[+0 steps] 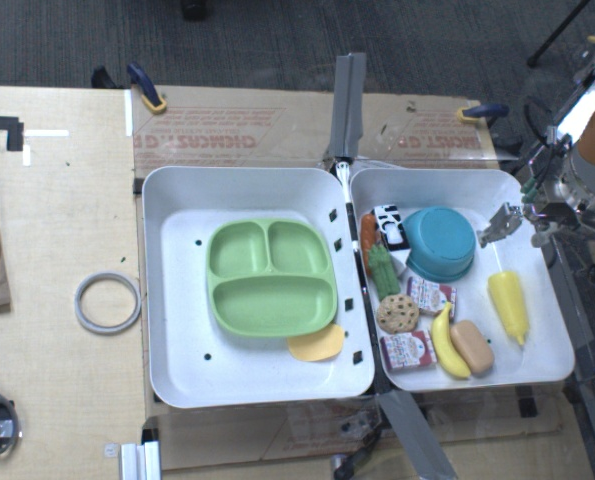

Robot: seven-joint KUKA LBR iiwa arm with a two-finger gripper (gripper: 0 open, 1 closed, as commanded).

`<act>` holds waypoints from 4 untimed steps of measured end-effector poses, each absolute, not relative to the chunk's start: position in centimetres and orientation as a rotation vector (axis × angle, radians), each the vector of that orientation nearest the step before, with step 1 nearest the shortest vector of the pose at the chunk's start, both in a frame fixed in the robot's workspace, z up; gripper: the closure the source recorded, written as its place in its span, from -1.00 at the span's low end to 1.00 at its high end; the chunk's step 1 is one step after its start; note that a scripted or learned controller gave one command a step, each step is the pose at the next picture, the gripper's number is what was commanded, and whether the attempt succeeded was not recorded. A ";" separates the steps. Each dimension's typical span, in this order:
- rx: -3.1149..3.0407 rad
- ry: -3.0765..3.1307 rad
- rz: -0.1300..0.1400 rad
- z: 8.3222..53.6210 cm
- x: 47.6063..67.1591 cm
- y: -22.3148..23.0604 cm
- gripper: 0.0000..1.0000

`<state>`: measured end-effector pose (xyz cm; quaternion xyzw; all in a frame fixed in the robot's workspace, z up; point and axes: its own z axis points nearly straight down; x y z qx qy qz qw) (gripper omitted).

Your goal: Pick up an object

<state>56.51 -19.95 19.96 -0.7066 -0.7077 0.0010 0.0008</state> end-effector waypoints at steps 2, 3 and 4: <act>-2.008 -2.411 -0.001 10.5 48.1 -22.0 1.00; -1.938 -2.472 0.001 19.9 47.8 -10.1 1.00; -2.023 -2.403 0.003 28.7 53.5 -1.0 1.00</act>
